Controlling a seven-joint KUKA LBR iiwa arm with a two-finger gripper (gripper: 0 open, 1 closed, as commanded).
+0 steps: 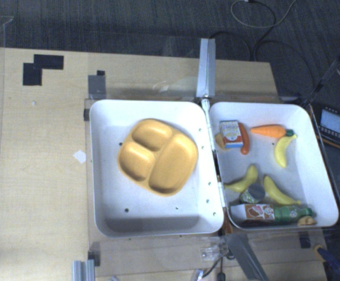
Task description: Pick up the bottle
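- The bottle [274,213], green with a red-and-white label, lies on its side along the near wall of the right bin [319,157].
- Just beyond it lie two bananas [278,193], with a small dark item, perhaps a can, between them.
- Farther back: a third banana [284,149], a carrot [268,131], a small carton [231,133].
- The left bin [102,174] holds a large yellow bread-shaped piece [157,156].
- Both bins sit on the wooden surface [35,157].
- The pincer's state: I cannot tell.
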